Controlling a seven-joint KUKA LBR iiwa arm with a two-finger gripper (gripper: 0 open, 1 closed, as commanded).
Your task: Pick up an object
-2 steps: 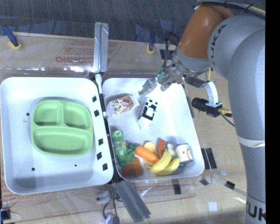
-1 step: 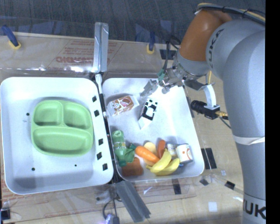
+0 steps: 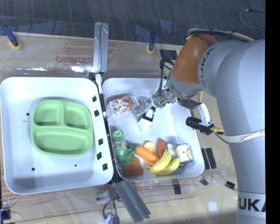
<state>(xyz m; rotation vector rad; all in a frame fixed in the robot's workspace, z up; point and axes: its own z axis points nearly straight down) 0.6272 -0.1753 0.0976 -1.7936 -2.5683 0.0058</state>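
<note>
My gripper (image 3: 146,112) hangs low over the middle of the right bin (image 3: 175,118), reaching in from the wrist on the right. Just to its left lies a snack packet (image 3: 121,105) with a brown and white wrapper; whether they touch is unclear. Along the bin's near side lies a heap of toy food: a green bottle (image 3: 118,141), an orange carrot (image 3: 146,154), yellow bananas (image 3: 165,164), a small can (image 3: 183,153) and a brown piece (image 3: 133,168). I see nothing held in the gripper.
The left bin (image 3: 14,171) holds a green divided plate (image 3: 63,126). A ridge with black clips (image 3: 101,125) separates the two bins. The grey arm (image 3: 233,92) covers the right side of the bench.
</note>
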